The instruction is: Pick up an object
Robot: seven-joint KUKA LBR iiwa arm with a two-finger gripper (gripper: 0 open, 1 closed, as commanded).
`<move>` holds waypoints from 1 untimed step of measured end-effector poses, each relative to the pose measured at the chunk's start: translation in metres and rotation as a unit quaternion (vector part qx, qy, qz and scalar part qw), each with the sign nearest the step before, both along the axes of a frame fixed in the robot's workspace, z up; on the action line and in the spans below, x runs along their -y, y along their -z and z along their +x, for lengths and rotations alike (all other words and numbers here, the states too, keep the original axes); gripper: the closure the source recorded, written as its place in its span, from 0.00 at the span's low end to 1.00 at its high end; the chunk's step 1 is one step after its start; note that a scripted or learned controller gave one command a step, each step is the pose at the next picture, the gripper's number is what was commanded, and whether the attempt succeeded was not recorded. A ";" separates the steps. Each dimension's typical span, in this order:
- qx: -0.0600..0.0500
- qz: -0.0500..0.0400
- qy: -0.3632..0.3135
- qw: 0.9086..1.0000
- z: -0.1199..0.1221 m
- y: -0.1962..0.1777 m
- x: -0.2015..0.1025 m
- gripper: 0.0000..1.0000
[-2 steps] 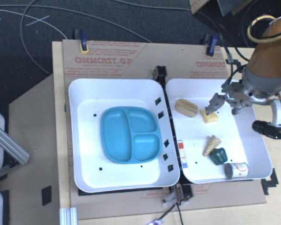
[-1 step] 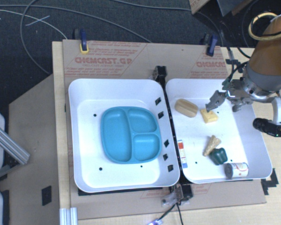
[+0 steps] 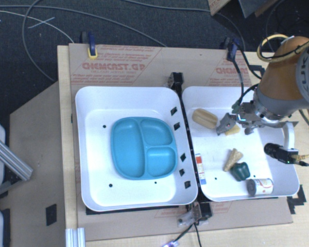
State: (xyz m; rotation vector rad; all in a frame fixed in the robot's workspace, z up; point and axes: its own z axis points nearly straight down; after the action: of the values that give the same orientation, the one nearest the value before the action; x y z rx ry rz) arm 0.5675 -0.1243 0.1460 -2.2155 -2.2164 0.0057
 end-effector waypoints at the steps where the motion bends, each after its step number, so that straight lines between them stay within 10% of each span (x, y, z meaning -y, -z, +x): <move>1: 0.000 0.000 0.000 1.000 0.001 0.063 -0.003 0.00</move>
State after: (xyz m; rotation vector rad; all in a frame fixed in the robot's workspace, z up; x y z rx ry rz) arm 0.5688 -0.1209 0.0829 -2.2155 -2.2157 0.0060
